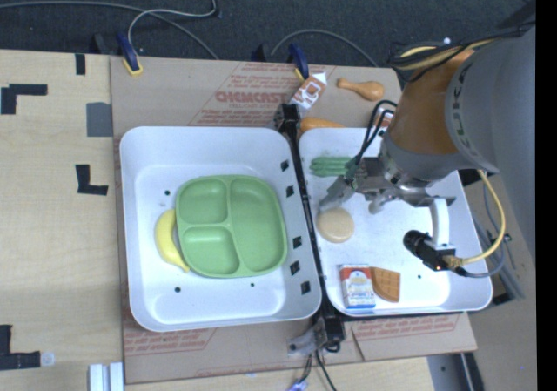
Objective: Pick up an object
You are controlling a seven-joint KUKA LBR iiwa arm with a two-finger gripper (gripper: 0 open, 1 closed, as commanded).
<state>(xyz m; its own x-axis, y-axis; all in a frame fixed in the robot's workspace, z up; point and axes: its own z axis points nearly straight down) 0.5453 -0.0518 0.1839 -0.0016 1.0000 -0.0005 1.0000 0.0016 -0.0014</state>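
Gripper hovers just above round bun.

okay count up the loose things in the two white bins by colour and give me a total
Green: 2, divided plate, green item
Yellow: 1, banana
Tan: 2, round bun, cracker
Red and white: 1, small box
Total: 6

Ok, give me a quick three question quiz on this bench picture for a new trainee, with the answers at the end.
1. True or false: the green plate lies in the right bin.
2. Which item lies closest to the claw? A. round bun B. banana C. small box
3. What yellow item is partly tucked under the green plate?

Key: 1. False, it lies in the left bin. 2. A. 3. The banana.
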